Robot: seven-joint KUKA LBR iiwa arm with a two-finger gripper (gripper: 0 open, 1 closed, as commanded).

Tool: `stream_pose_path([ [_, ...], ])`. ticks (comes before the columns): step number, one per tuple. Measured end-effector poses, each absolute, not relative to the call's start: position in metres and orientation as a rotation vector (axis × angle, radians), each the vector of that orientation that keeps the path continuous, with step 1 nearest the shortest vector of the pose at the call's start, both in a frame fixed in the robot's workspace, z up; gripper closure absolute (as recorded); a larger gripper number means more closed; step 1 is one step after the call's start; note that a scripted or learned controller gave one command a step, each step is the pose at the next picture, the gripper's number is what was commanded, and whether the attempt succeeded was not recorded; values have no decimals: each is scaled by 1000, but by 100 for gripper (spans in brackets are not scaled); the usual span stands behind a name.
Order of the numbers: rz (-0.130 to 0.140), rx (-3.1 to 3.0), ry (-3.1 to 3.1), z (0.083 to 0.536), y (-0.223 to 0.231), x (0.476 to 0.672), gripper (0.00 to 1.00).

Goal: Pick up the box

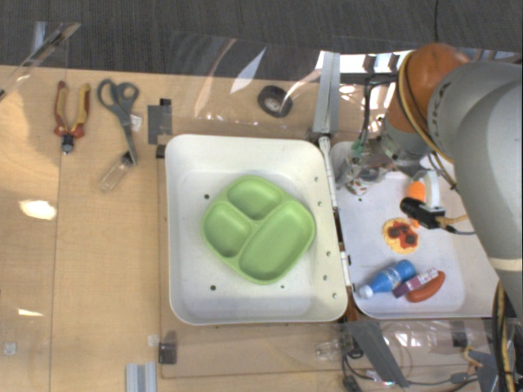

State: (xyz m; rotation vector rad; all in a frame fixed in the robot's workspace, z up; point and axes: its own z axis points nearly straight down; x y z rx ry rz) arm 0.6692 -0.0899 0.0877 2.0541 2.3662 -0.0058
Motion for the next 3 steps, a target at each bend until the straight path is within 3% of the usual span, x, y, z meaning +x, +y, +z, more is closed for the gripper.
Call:
stream_pose_path([
  [1, 10, 2228, 2202, 89, -114, 599, 0],
  [2, 6, 2244, 2191, 87, -111, 670, 0],
  [3, 10, 2274, 2153, 89, -125, 573, 0],
])
